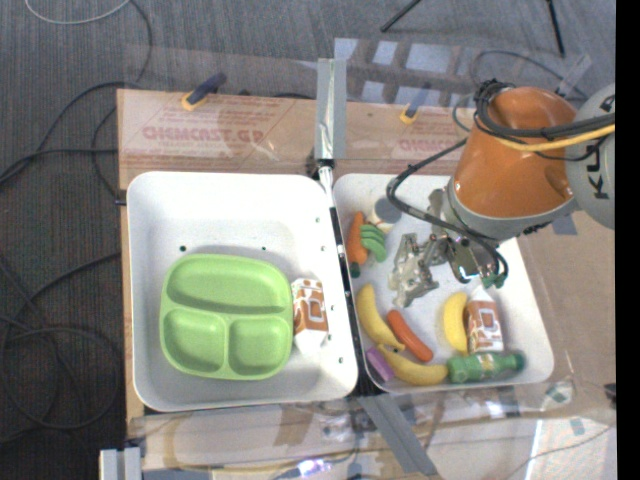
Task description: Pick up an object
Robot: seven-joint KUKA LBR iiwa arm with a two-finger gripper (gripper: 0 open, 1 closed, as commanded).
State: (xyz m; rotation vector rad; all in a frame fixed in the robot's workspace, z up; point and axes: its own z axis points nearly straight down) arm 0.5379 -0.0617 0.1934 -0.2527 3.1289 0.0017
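Observation:
My gripper (418, 271) hangs over the middle of the right bin (535, 313), under the orange wrist band. Its metal fingers point down and left, toward bare bin floor beside a yellow banana (371, 314). Nothing shows between them. Close by lie a red sausage-shaped toy (410, 336), a second banana (410, 370), a yellow fruit (454, 322), a small bottle with a brown label (483, 324) and a green bottle (486, 366). An orange carrot (356, 240) and a green toy (373, 239) sit at the bin's upper left.
The left bin (200, 203) holds a green divided plate (227, 315) and a white-and-brown packet (310, 313) leaning at its right wall. A metal divider (325, 108) runs between the bins at the back. Cables cross the floor at left.

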